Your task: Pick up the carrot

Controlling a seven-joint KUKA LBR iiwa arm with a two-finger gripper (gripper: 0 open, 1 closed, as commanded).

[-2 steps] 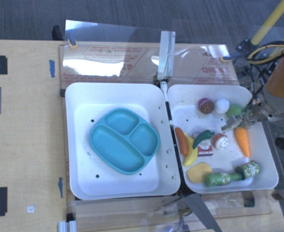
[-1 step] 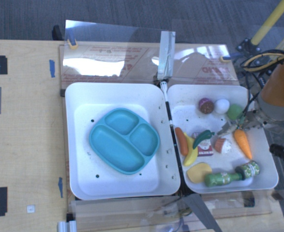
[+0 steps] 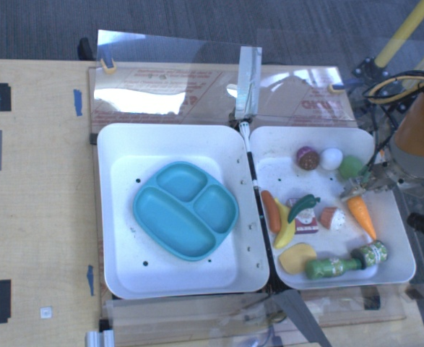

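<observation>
Tool [image 3: 362, 186] touches carrot [image 3: 361, 217] top near right bin [image 3: 407, 255] edge; grip state unclear.

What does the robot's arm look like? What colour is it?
At the right edge of the camera view you can see a bit of the arm: a rounded orange part with grey below it. Black and yellow cables loop beside it. At its tip sits a small metal-looking gripper, too blurry for detail.

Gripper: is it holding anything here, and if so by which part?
It cannot be told. The gripper sits at the carrot's thick upper end in the right bin, but the view is too blurred to show a grasp.
</observation>
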